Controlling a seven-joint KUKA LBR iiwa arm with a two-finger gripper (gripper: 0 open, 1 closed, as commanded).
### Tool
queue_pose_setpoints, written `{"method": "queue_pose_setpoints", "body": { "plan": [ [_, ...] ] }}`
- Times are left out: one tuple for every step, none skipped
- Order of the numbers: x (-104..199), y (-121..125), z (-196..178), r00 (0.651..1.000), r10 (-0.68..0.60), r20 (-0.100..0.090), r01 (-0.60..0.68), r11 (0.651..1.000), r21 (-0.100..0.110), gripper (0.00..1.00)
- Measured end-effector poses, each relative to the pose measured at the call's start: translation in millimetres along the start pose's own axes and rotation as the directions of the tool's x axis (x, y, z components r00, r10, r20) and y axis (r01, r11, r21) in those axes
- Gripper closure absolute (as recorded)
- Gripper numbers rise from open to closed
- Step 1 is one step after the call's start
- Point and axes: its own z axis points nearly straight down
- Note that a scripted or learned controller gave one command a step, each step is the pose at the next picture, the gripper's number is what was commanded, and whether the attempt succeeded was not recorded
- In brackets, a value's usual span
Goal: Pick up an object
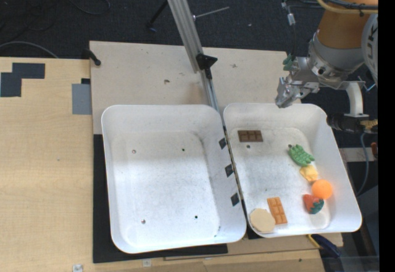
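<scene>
— Nearest, what is seen?
— Round biscuit [262, 221] beside orange wafer [277, 210], in the right bin [336, 135].
— And the jaws [285, 99]?
— Positioned above the bin's far rim; their state cannot be told, nothing seen held.

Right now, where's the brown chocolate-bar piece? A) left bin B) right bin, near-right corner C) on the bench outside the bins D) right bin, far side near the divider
D: the brown chocolate-bar piece lies in the right white bin, at its far side close to the divider between the bins.
</scene>
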Motion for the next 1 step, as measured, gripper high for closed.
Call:
{"method": "queue_pose_setpoints", "body": {
  "plan": [
    [54.1, -5.5, 17.3, 1.0, 0.0, 0.0, 0.0, 1.0, 0.001, 1.0]
  ]
}}
